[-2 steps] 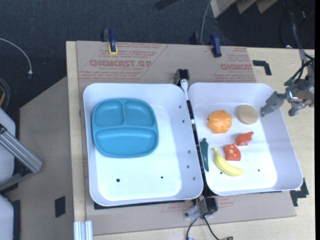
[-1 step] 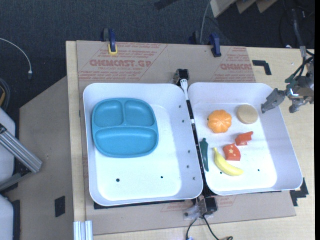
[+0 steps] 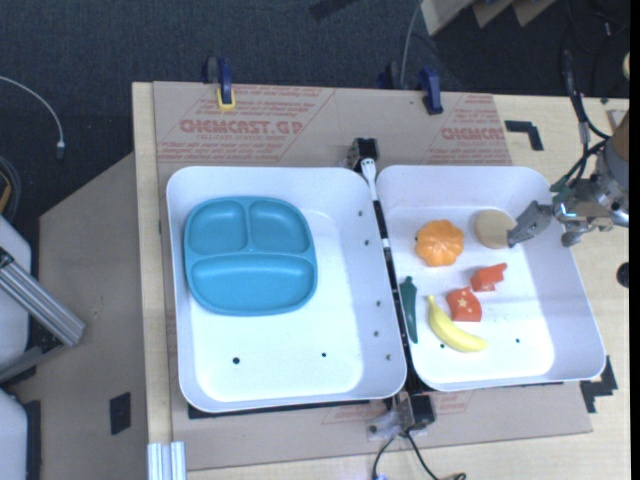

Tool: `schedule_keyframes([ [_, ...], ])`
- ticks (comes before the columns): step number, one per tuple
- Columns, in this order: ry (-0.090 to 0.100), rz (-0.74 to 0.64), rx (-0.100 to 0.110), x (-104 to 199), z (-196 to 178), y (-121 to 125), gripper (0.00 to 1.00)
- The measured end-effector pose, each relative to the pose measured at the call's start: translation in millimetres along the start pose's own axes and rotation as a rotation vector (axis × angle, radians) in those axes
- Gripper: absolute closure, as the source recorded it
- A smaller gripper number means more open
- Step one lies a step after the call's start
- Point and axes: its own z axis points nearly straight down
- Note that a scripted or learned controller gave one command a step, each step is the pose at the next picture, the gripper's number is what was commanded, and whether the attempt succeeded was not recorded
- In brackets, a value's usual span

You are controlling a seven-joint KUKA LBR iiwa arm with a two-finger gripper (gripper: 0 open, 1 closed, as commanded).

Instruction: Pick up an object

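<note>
**Right bin: gripper beside tan object**

Nearest in the right white bin (image 3: pixel 560 268) lies a yellow plastic banana (image 3: pixel 455 330), then two red pieces (image 3: pixel 465 305), an orange pumpkin-shaped toy (image 3: pixel 440 242) and a round tan object (image 3: pixel 491 228). The grey gripper (image 3: pixel 528 223) sits just right of it; finger spacing cannot be told. A blue divided tray (image 3: pixel 250 254) occupies the left bin (image 3: pixel 290 378).

Arm (image 3: pixel 612 183) cut by right edge

**Right bin crowded, left bin half open**

In the right bin (image 3: pixel 560 358), bun (image 3: pixel 491 228), pumpkin (image 3: pixel 440 243), two red pieces (image 3: pixel 465 305), banana (image 3: pixel 455 330) and green pepper (image 3: pixel 408 308) cluster centre-left; its near-right corner lies open. The blue tray (image 3: pixel 250 255) fills the left bin's (image 3: pixel 200 368) far half.
</note>
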Motion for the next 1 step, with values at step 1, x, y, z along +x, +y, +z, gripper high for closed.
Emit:
schedule_keyframes([
  [1,0.000,0.000,0.000,0.2,43.9,-4.9,0.00],
])
